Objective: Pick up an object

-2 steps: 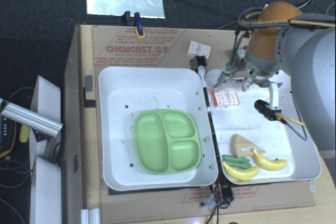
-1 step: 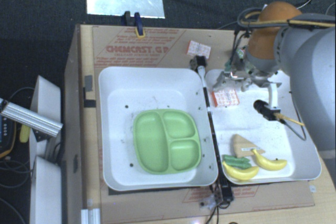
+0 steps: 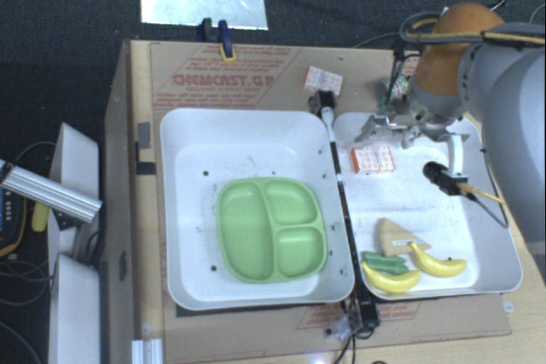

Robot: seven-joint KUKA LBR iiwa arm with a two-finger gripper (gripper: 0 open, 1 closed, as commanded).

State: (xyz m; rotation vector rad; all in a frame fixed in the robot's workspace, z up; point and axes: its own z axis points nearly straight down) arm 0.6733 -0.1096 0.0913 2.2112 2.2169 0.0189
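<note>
My gripper [image 3: 392, 132] hangs over the far left corner of the right bin [image 3: 503, 256], below the arm's orange band. Its fingers look spread, with nothing between them. Just in front of it a small red-and-white packet [image 3: 373, 158] lies flat on the bin floor. At the near end of that bin are a tan wedge [image 3: 395, 235], a yellow banana [image 3: 440, 264], a second yellow banana [image 3: 390, 282] and a green piece [image 3: 383, 262], all bunched together. The gripper is well apart from that bunch.
The left bin [image 3: 183, 183] holds a green divided plate [image 3: 271, 228]. A black part with a yellow cable [image 3: 445, 178] hangs off the arm over the right bin. A small packet [image 3: 323, 80] lies on the cardboard behind the bins.
</note>
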